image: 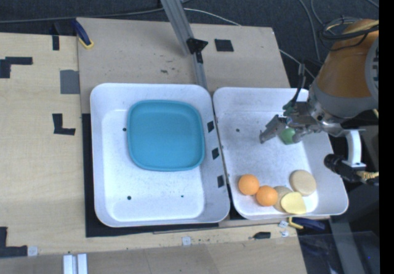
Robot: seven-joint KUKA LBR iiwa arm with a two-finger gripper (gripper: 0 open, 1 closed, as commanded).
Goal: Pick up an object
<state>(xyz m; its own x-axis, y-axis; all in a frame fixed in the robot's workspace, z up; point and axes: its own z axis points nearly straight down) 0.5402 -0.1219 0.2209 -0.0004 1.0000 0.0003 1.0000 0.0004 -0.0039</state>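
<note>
Green shows between the fingers of the gripper [284, 131], at the right of the frame over the upper part of the right bin [246, 103] — a small green object [287, 135], round as far as I can make out, pinched by the claw rather than lying loose. Whether it is already clear of the bin floor I cannot tell from this slant.

If the step in hand is the lift, I would say it wants doing straight up and slowly, with the squeeze kept steady; a round thing is apt to squirt out if the arm swings sideways before it is clear of the bin wall.

Down in the lower right corner of the same bin sits the rest of the pile — two orange balls [249, 185] side by side, a tan disc [303, 181] and a yellow piece [294, 204] touching it — well apart from the claw, so nothing there should be knocked. The left bin [104, 143] holds a blue plate [165, 135], out of the way.
</note>
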